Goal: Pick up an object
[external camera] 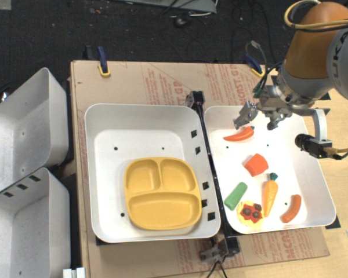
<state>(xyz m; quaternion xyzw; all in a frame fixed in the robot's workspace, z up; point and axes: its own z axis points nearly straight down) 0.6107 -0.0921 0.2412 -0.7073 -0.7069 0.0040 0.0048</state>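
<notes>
White plastic bins sit side by side; the left bin (98,155) holds a yellow divided tray (162,193). In the right bin (319,178) lie a red chili pepper (239,135), an orange block (256,164), a green piece (235,196), a carrot (269,194), a sausage (291,208) and a small pizza slice (250,214). The gripper (260,118) hovers with fingers spread, gripping nothing, just above the chili pepper at the bin's far end.
</notes>
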